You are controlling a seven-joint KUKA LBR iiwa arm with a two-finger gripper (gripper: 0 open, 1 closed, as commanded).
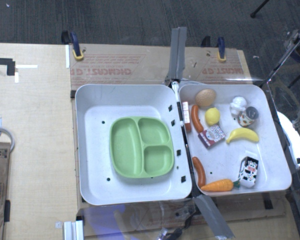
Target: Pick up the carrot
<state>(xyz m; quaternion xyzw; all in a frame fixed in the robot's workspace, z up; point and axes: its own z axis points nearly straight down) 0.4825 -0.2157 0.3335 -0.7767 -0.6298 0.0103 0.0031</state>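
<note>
The carrot (218, 185) is orange with a small green top. It lies flat along the near wall of the right bin (275, 134), pointing left. A red sausage (199, 170) lies just to its left, and a black-and-white cow-print carton (249, 171) sits just to its right, close to the carrot's green end.
The right bin also holds a brown egg (205, 97), a lemon (212, 116), a banana (242, 135), a second sausage (196, 118), a red snack packet (212, 136) and a white-and-grey item (243, 111). The left bin (90, 134) holds a green divided plate (142, 147).
</note>
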